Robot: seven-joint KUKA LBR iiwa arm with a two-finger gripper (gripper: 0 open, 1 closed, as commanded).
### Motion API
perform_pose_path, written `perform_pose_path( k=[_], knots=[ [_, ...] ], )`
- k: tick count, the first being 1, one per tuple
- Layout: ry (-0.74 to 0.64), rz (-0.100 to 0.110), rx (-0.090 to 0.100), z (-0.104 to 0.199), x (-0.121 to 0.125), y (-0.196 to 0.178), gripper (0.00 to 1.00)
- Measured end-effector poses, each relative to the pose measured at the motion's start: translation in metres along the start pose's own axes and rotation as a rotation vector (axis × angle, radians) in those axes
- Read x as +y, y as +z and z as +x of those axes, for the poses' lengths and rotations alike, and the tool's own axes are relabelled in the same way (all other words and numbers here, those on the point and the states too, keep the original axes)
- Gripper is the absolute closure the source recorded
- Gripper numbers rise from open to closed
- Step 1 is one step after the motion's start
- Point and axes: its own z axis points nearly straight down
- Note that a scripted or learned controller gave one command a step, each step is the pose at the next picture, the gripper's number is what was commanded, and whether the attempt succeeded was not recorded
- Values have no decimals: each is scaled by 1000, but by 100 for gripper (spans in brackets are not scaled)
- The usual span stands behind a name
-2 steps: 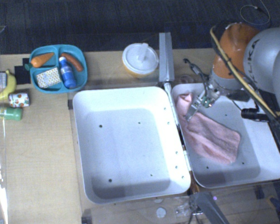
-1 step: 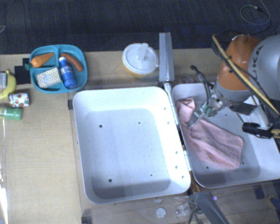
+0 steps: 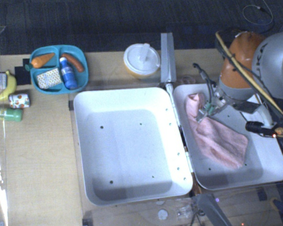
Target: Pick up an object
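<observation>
Surface w/ two white bins — jaws (image 3: 204,112) down on pink cloth (image 3: 217,138) in right bin (image 3: 269,170), seemingly pinching its edge.

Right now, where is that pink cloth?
The pink cloth lies crumpled in the right-hand bin, toward its left wall, with the pincer over its upper end.

Two white bins (image 3: 122,98), one pink cloth (image 3: 218,140)
</observation>
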Motion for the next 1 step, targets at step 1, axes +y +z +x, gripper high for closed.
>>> perform_pose_path(
  k=[1],
  knots=[
    [408, 16, 2, -3, 44, -83, 100]
  ],
)
